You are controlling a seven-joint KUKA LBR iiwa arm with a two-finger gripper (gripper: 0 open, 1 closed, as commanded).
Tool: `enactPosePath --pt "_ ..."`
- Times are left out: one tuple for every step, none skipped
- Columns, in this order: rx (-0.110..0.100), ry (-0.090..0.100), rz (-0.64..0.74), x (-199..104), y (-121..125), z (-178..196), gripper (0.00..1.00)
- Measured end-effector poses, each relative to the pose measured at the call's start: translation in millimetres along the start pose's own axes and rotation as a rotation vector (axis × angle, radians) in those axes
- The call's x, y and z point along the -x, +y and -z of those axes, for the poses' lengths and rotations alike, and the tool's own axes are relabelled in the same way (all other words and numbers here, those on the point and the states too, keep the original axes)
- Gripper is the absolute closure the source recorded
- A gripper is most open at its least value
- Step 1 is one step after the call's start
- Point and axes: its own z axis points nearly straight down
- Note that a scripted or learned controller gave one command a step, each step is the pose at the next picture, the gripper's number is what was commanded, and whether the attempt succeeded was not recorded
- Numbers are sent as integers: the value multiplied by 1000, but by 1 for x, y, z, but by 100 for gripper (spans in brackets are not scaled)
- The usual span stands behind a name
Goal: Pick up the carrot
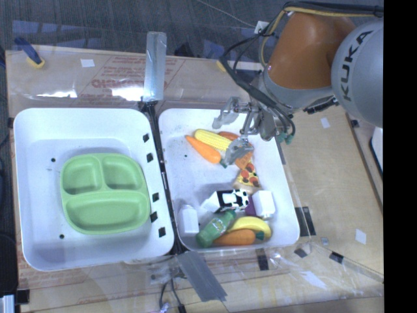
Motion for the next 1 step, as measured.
enactPosePath --pt "5 9 236 32 -2 -161 0"
